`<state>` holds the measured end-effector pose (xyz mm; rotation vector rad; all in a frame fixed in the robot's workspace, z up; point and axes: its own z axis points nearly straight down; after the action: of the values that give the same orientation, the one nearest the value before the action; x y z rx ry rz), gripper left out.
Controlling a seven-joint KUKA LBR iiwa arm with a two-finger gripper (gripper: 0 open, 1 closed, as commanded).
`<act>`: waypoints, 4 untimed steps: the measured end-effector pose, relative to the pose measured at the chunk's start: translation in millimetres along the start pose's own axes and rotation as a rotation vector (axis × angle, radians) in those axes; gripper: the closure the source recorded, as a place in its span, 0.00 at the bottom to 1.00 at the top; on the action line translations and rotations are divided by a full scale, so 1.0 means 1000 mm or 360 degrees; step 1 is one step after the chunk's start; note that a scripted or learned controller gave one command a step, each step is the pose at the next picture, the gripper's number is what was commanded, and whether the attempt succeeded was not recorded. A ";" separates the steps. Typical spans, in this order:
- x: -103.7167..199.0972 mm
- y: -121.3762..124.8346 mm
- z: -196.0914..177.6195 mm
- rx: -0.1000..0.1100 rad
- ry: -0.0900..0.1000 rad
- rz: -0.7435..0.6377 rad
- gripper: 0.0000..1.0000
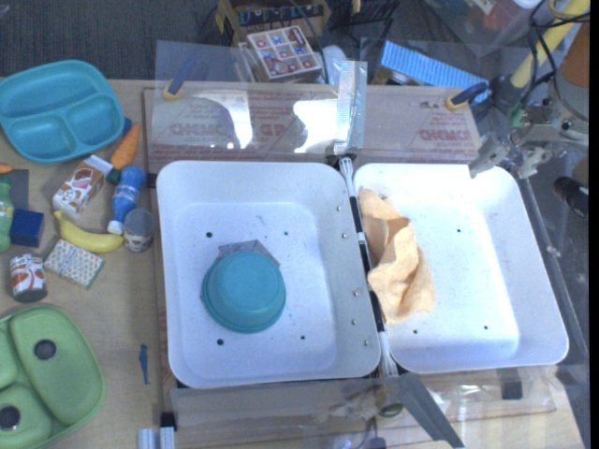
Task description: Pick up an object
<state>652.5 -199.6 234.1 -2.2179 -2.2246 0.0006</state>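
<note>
A teal bowl lies upside down in the left white bin, toward its front left, on a small grey patch. In the right white bin, a crumpled pale-orange cloth rests against the left wall. My gripper hangs at the far right corner of the right bin, just over its rim, well away from both the cloth and the bowl. Cables and the arm's wrist crowd behind it at the upper right.
On the bench left of the bins lie a teal divided plate, a banana, a blue bottle, a small carton, a can and a green tray. Clear panels stand behind the bins.
</note>
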 end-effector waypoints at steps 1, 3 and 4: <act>0.091 -0.008 0.082 -0.0001 0.0000 -0.0111 0.00; 0.086 -0.081 0.144 -0.0017 -0.0003 -0.0465 0.00; 0.090 -0.169 0.144 -0.0020 -0.0006 -0.0829 0.00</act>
<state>483.2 -110.3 90.2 -1.5759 -2.7306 -0.0093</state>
